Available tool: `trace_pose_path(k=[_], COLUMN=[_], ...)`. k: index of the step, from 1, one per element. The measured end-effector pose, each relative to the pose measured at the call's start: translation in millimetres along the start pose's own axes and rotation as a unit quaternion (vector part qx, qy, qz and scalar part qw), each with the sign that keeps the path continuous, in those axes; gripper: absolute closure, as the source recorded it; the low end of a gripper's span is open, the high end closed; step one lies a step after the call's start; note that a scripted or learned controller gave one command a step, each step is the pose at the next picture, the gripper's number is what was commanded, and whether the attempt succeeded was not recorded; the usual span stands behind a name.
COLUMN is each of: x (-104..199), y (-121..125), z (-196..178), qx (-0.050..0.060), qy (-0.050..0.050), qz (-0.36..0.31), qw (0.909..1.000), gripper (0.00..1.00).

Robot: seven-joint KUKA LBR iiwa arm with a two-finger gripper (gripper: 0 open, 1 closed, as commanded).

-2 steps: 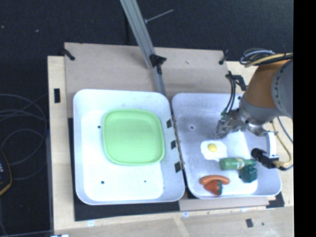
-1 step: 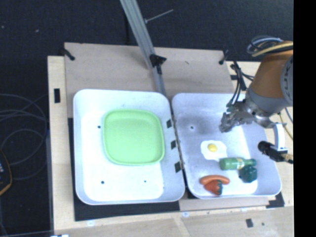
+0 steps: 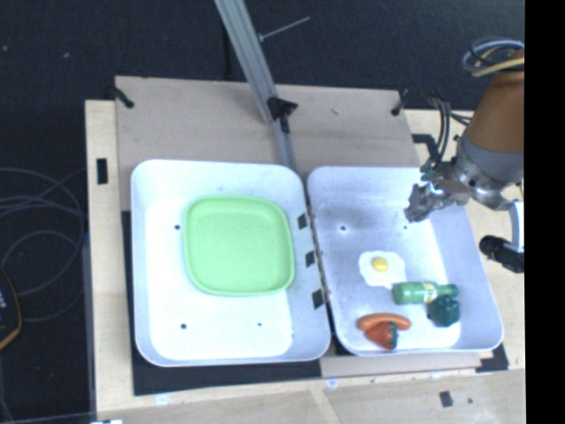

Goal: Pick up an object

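Right bin (image 3: 353, 201), 4 items near its front edge: fried egg (image 3: 380, 267), white with yellow yolk, flat; green bottle (image 3: 422, 292) on its side just beside the egg; dark green lump (image 3: 444, 311) touching the bottle; red-orange item (image 3: 384, 328), possibly a pepper. Left bin (image 3: 159, 325): 1 pale green square plate (image 3: 238, 245). Gripper (image 3: 420, 203) over the right bin's back right part, nothing visibly held; finger state cannot be told.

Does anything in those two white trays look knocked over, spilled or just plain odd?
Mildly, yes: the green bottle lies on its side in the right bin, beside the fried egg, rather than standing. No spill or damage is visible. The green plate sits flat in the left bin.
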State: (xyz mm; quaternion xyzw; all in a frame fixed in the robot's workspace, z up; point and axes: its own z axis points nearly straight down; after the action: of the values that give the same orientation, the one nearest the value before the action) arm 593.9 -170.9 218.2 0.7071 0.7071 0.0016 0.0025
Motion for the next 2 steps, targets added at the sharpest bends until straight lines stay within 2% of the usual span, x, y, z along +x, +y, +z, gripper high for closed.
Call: trace_pose_path(k=[2], x=[92.0], y=[13.2], z=[-16.6], qx=[0.002], qy=[0.001], qz=[-0.002], qw=[1.0], gripper=[1.0])
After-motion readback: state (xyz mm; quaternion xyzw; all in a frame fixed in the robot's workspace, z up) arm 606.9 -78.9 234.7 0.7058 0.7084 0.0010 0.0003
